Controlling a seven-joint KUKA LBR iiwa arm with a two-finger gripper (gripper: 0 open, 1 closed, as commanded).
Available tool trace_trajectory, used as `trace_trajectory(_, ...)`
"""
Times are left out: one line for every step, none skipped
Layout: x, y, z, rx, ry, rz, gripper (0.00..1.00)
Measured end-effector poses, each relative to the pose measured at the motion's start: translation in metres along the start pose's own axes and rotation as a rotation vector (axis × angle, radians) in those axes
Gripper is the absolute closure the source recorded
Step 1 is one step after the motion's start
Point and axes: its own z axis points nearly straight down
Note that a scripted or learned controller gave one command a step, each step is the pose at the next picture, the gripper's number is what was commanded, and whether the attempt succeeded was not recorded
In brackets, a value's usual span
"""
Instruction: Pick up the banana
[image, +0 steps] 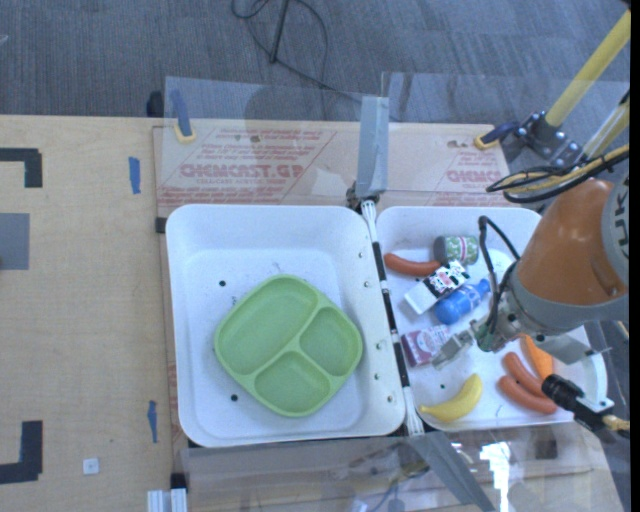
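Observation:
The yellow banana (455, 398) lies curved at the front of the right bin (395, 222), close to its front wall. My gripper (462, 345) hangs low over the bin just above and behind the banana, beside a purple packet (424, 346). Nothing shows as held in it. The arm's orange band (570, 262) covers the right part of the bin.
A green divided plate (290, 345) sits in the left bin (190, 240). The right bin also holds a red sausage (411, 265), a small can (456, 247), a black-and-white box (445, 281), a blue bottle (462, 301) and orange-red pieces (525, 385) right of the banana.

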Motion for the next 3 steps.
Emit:
trace_trajectory(0.007,-0.012,0.037,-0.005,-0.003,-0.13,0.0)
trace_trajectory(0.004,-0.011,0.026,-0.01,-0.011,-0.125,1.0)
trace_trajectory(0.026,-0.005,-0.059,0.003,0.0,0.475,1.0)
